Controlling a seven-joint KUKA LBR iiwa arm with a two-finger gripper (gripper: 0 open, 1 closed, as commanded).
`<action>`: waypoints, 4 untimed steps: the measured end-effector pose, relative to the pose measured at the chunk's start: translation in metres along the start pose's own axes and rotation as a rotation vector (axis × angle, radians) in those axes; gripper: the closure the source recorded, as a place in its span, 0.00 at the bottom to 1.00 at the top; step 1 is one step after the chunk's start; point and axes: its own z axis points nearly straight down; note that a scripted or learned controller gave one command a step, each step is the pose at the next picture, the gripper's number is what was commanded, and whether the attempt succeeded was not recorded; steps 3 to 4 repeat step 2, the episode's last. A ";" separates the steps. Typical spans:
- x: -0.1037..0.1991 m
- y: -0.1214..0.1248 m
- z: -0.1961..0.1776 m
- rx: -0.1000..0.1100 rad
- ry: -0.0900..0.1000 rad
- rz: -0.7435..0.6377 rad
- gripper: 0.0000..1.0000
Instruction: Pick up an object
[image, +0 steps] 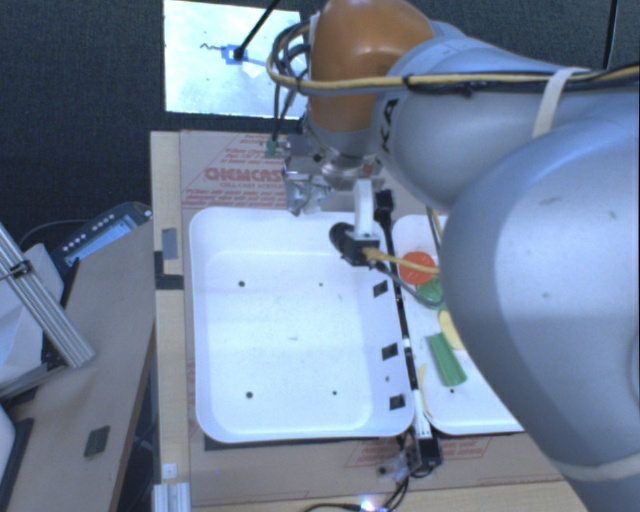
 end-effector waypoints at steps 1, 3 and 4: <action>-0.011 -0.063 0.093 0.020 -0.004 0.005 1.00; -0.008 -0.094 0.146 0.012 -0.002 0.005 1.00; -0.008 -0.094 0.146 0.012 -0.002 0.005 1.00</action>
